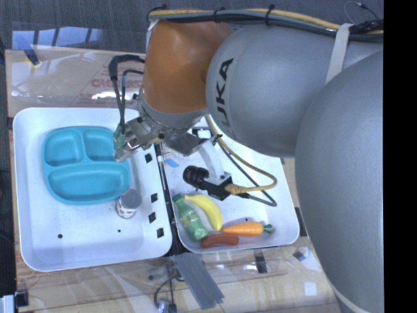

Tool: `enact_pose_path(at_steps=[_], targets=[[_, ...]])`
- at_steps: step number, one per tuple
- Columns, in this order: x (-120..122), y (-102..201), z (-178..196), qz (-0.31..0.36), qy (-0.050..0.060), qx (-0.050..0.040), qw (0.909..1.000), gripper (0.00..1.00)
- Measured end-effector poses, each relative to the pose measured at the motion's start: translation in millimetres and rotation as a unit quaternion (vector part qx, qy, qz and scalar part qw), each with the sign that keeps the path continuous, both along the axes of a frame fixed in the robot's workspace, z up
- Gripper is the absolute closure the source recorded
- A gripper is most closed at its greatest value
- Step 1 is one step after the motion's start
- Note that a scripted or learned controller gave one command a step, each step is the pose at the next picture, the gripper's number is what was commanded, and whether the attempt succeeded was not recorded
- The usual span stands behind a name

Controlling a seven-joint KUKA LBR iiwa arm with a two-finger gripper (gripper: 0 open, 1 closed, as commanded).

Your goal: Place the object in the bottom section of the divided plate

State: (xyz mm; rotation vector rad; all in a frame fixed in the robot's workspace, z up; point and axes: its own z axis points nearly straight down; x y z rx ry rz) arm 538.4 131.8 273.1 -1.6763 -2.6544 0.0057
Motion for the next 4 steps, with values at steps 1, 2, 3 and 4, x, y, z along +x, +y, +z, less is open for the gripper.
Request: enact_pose_path(at_steps=[1,2,3,4], targets=[[12.5,69.3,-35.1,0.048,0.0,0.0002,0.9988,1.0],[0.0,73.0,-7.9,0.045,-0.002,0.0007,0.999,1.0],[17.7,65.4,-22.4,0.003,-0.002,0.0005,1.0,1.0],[41.9,78.4,-41.1,-0.028,-0.001,0.0004,0.9996,1.0]])
